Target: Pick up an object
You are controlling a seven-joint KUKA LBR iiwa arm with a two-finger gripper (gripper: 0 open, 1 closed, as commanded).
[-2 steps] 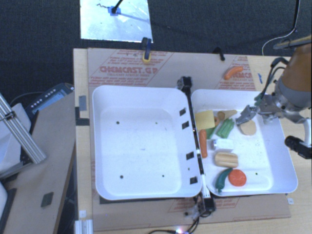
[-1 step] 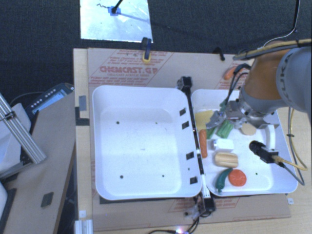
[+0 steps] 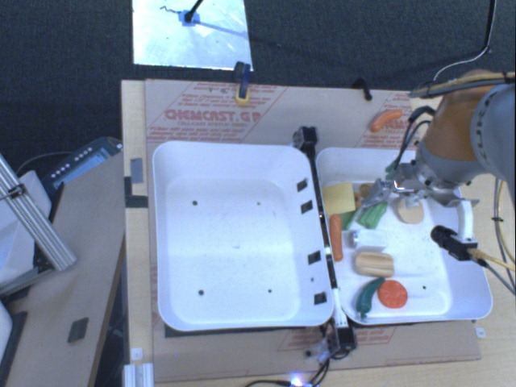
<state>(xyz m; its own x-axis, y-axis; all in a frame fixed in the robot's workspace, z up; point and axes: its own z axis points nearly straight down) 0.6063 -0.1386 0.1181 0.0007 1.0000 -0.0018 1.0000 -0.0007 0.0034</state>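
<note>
The right bin (image 3: 439, 285) holds several toy foods: a yellow block (image 3: 339, 196), a green vegetable (image 3: 372, 214), an orange carrot (image 3: 335, 239), a tan bread roll (image 3: 373, 263), a red disc (image 3: 393, 294), a dark green pepper (image 3: 368, 296) and a beige piece (image 3: 410, 213). My gripper (image 3: 386, 189) hangs low over the bin's back part, just above the green vegetable and right of the yellow block. The grey arm with its orange band (image 3: 451, 127) comes in from the right.
The left bin (image 3: 234, 240) sits beside the right one, with black clips (image 3: 307, 186) along the shared rim. An orange sausage (image 3: 386, 120) lies on the board behind the right bin. A black cable plug (image 3: 450, 243) hangs over the right bin's right side.
</note>
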